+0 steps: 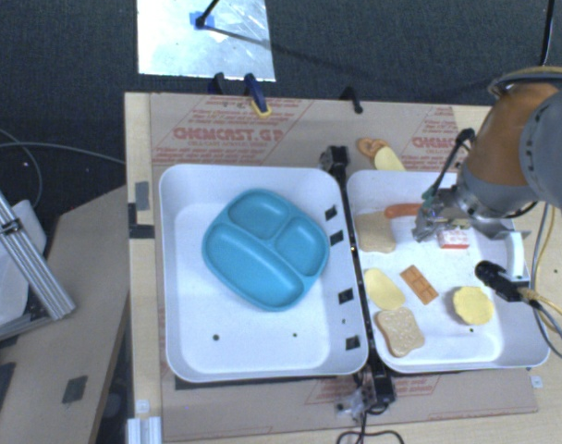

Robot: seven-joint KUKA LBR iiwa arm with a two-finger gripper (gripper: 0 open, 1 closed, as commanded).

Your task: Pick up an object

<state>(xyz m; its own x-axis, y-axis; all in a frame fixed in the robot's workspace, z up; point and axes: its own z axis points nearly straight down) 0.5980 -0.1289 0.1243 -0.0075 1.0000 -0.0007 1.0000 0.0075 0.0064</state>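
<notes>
My gripper (428, 224) hangs low over the upper middle of the right bin (521, 345). It sits just right of an orange-red sausage (400, 211) and left of a small red and white piece (455, 240). Below the sausage lies a tan bread piece (375, 235). Further toward the front are a yellow slice (384, 289), an orange cracker (418, 284), a slice of toast (399, 331) and a yellow round piece (472, 305). Nothing shows between the gripper and any of these.
The left bin (184, 340) holds a blue divided plate (265, 248). A yellow and orange toy (383, 155) lies on the cardboard behind the right bin. A black divider strip (348, 248) runs between the bins. The arm (521, 146) covers the right bin's far right corner.
</notes>
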